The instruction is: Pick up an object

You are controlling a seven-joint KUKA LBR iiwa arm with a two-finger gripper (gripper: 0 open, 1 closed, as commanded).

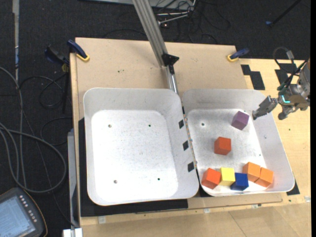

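Gripper (275,110) at right bin's (276,147) upper right rim, fingers spread, holding nothing. Purple cube (240,119) just beside left finger. Risk: slanted approach nudges cube away, or finger catches rim

Grey gripper (274,110) with 2 dark slender fingers, a teal light and thin cables above.

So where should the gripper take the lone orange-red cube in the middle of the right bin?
Probably from straight above, closing on two opposite side faces of the orange-red cube. It sits flat and apart from the purple cube and the front row.
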